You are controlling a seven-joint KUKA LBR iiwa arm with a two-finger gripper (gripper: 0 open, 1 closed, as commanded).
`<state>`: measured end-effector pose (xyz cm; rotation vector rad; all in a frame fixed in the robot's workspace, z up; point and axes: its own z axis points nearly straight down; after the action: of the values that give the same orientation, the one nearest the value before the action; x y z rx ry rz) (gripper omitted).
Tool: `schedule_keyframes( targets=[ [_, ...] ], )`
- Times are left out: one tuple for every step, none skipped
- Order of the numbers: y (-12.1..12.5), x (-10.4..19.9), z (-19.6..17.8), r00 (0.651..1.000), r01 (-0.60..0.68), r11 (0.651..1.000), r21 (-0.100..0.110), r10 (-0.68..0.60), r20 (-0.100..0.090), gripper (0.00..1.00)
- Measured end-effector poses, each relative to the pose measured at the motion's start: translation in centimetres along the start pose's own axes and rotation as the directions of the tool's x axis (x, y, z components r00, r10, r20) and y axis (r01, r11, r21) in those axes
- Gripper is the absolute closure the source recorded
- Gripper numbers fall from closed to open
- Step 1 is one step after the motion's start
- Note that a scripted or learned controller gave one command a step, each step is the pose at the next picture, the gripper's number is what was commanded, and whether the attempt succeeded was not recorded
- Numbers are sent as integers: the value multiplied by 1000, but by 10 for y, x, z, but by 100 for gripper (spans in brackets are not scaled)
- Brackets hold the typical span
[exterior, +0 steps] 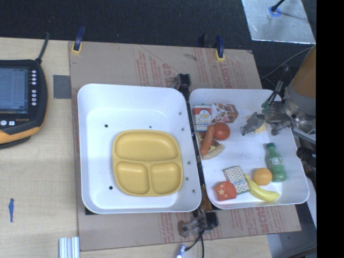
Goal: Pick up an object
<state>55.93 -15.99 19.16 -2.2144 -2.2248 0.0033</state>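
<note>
Grey metal two-finger gripper hangs at the right shallow white plastic bin's two o'clock, fingers apart, gripping nothing. Glossy green plastic bottle lies at five o'clock from it, beside a round orange fruit. Brown cardboard sheet underlies both bins.

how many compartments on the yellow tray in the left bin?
3. The yellow tray has one wide compartment across the far side and two smaller ones nearer the camera, left and right.
</note>
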Motion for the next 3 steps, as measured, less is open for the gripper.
schedule_keyframes(
  targets=[
    [16, 50, 74, 1000, 1, 1000, 1, -1, 1, 0],
    [68, 47, 100, 1000, -1, 1000, -1, 1, 0, 0],
    [44, 36, 100, 1000, 0, 1000, 1, 0, 1, 0]
  ],
)
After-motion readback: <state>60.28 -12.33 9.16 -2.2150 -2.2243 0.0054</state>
